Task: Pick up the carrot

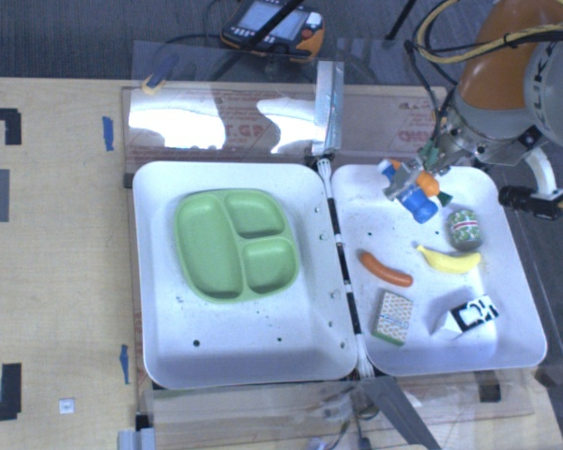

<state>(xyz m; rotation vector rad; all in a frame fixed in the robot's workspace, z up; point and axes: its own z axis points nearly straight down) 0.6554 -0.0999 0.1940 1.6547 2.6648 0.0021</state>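
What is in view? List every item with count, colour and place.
bins: 2, white, side by side on the bench
tray: 1, green, three compartments, in left bin
carrot: 1, orange, middle of right bin
banana: 1, yellow, right of carrot
ball: 1, green speckled, above banana
sponge: 1, checkered, below carrot
block: 1, black and white, front right of right bin
blue and orange toy: 1, back of right bin
device: 1, black and orange, behind bins
pincer: 1, grey, over the toy

No readable text (red cardboard [263, 120] print blurred)
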